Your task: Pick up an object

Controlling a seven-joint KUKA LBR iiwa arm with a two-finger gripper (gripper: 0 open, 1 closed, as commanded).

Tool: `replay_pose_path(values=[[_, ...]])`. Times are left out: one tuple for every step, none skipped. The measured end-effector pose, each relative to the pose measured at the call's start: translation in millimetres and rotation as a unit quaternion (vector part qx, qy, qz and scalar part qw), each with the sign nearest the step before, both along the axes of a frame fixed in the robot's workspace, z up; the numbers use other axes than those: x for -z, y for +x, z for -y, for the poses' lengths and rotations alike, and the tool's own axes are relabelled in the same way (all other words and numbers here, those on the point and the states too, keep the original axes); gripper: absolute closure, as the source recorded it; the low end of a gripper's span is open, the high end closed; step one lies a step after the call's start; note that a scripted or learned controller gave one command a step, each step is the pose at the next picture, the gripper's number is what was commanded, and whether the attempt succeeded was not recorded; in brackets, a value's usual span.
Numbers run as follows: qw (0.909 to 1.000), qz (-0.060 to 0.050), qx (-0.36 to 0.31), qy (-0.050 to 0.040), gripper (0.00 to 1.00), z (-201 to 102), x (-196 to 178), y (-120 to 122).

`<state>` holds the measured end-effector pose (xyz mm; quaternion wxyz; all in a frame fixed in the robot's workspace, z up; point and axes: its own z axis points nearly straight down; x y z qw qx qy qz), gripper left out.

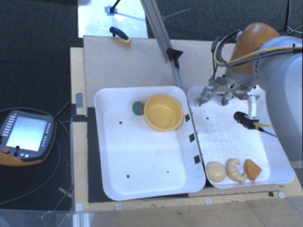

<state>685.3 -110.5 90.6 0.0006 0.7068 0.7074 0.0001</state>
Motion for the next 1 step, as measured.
replay_pose_path(values=[[1.0, 0.001, 0.0, 0.0001, 1.0, -0.3, -11.2, 0.5]])
